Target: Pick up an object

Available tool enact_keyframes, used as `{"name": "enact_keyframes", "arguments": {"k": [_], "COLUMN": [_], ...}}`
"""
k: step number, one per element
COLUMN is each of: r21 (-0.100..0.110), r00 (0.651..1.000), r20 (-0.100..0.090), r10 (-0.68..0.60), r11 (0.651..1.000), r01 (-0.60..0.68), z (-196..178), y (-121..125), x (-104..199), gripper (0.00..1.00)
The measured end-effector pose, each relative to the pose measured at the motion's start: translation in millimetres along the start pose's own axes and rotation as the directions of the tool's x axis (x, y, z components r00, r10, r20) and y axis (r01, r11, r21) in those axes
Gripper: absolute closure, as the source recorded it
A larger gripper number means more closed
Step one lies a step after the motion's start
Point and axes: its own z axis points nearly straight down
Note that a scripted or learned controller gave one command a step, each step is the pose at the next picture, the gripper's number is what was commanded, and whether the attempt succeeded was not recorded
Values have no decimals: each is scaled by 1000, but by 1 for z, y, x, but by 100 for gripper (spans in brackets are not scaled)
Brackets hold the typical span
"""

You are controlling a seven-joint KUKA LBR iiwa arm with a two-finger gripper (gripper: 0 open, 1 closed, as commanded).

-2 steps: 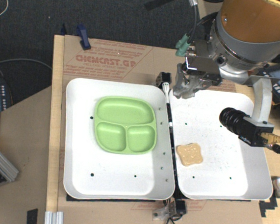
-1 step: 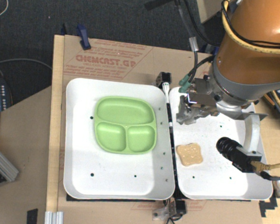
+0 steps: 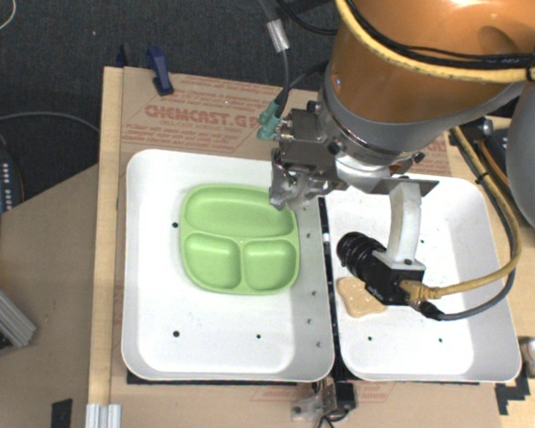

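The gripper (image 3: pixel 286 193) hangs at the green tray's (image 3: pixel 239 240) far right corner in the left bin (image 3: pixel 149 272); whether its jaws are apart, I cannot tell.

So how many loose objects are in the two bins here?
2. A green divided plate lies in the left bin, and a tan piece lies in the right bin near the divider. The arm covers part of both bins, so more may be hidden.

"CHEMCAST" in red on brown board (image 3: pixel 201 117)
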Motion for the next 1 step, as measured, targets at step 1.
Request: {"name": "enact_keyframes", "arguments": {"k": [1], "r21": [10], "r00": [1000], "r20": [6], "r10": [14], "r11": [1000], "r01": [-14], "z": [50], "y": [38], "x": [-23], "gripper": [100]}}
